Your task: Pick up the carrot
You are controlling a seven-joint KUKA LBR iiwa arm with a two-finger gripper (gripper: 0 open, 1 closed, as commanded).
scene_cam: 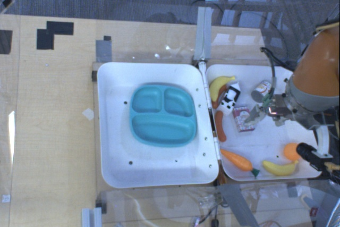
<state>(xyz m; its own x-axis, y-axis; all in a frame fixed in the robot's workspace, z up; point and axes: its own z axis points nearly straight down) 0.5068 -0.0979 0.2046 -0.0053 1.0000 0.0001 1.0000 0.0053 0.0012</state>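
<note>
No part of the pick was seen to be done. The carrot (237, 160) was left lying flat on the floor of the right bin (265, 74), near the bin's front-left corner, just beside the wall shared w/ the left bin (114, 125). Nothing was touching it. The gripper (264, 110) was found approx. mid-bin, above a small pink packet (243, 118) and well apart from the carrot; whether it was apart or together could not be told, as it was blurred and partly hidden by the wrist. No item was seen held. So approach, descent, grasp and lift were all judged to be left.

The carrot's long axis was set on a slant, running from upper left to lower right in the view. The thin orange tip was pointed up-left toward the shared wall; the thick end w/ the green stub was pointed down-right, toward a banana (280, 168) lying near it. A brown sausage (219, 126) was lying just above the tip, apart from it. A grasp across the axis, at the thicker mid part, was judged the likeliest to be needed.
</note>
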